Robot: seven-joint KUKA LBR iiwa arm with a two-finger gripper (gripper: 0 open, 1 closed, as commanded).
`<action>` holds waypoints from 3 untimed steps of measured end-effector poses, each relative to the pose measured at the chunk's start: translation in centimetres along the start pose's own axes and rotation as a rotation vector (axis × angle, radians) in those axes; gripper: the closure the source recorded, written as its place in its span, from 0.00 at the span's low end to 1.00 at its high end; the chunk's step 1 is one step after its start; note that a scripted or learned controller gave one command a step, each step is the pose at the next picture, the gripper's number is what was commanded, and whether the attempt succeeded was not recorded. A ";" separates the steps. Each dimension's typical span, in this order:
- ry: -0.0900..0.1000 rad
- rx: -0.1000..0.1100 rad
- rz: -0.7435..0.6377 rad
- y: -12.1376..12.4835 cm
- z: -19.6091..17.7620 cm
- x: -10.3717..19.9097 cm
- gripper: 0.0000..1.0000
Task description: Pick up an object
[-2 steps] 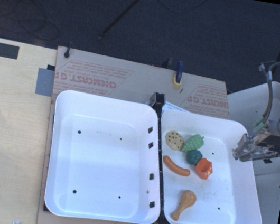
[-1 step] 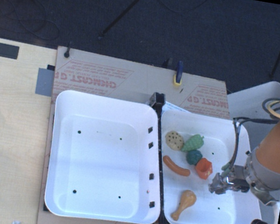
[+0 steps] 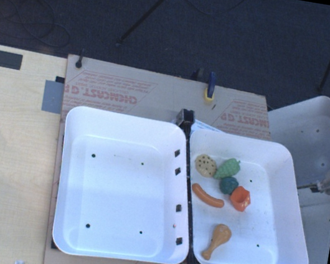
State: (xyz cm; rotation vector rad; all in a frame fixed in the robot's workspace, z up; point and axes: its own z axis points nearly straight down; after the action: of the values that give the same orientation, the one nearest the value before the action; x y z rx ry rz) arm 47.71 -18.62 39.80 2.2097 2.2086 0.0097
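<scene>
Several toy foods lie in the right white bin [image 3: 286, 162]. A round tan cookie [image 3: 206, 165] sits at the upper left, with a light green piece [image 3: 229, 168] beside it. Just below are a dark teal ball [image 3: 228, 185] and an orange-red piece [image 3: 240, 198], touching each other. An orange sausage [image 3: 207, 196] lies left of them. A tan chicken drumstick [image 3: 217, 240] rests alone toward the bin's front.
The left white bin [image 3: 74, 144] stands beside the right one, joined by black clips along the shared wall [image 3: 181, 182]. Both sit on a cardboard sheet [image 3: 127, 93]. A grey metal plate [image 3: 316, 136] stands at the right; a blue-yellow clamp [image 3: 210, 87] holds the cardboard's far edge.
</scene>
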 end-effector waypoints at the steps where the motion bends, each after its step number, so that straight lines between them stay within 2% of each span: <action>1: 0.005 0.000 -0.008 0.2 -15.0 6.0 1.00; 2: 0.012 0.037 -0.003 -0.4 6.1 11.0 1.00; 3: 0.007 0.001 -0.004 0.1 -9.8 14.2 1.00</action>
State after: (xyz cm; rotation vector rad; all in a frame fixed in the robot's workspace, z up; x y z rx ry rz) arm 47.67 -4.38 49.54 2.2087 2.2176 0.0170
